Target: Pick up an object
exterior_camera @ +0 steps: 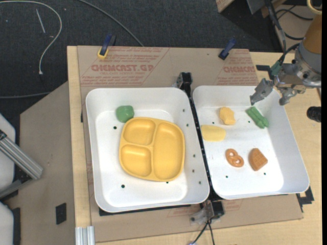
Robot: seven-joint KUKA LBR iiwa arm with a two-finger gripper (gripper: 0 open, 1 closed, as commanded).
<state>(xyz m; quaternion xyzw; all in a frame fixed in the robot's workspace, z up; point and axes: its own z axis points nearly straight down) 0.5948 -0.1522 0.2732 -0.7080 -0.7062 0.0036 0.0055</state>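
Red lettering is printed on the brown board beyond both bins: "CHEMCAST GP" can be read at far left, and apparently is repeated, less legibly, at far right.

Two shallow white bins sit side by side: the left bin and the right bin. The left bin holds two things: one yellow divided plate and one green lump. The right bin holds five small food-like items: two pale yellow pieces, one green piece, one pretzel and one orange-brown piece.
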